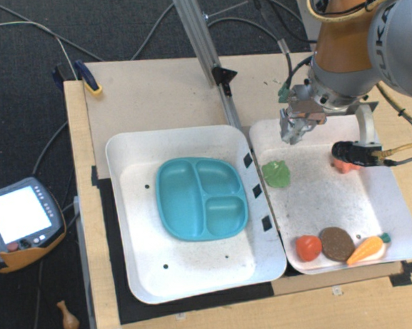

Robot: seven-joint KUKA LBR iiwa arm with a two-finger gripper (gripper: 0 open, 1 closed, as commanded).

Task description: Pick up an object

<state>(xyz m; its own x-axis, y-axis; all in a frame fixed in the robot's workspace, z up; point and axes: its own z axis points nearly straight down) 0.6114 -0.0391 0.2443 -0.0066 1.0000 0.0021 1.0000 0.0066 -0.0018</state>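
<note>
Gripper [294, 135]: over right bin [403, 211], jaw state cannot be told, nothing seen held. Green toy [276, 174], tomato [308, 247], carrot [366, 249] unpicked; pick outstanding.

Wooden bench [157, 93] on dark carpet [14, 105]

Grey arm [395, 29], orange wrist band, black cables.

I can't tell how the gripper [294, 132] fingers stand above the right bin [404, 214]; the arm [366, 24] is cut off by the frame's top right
</note>
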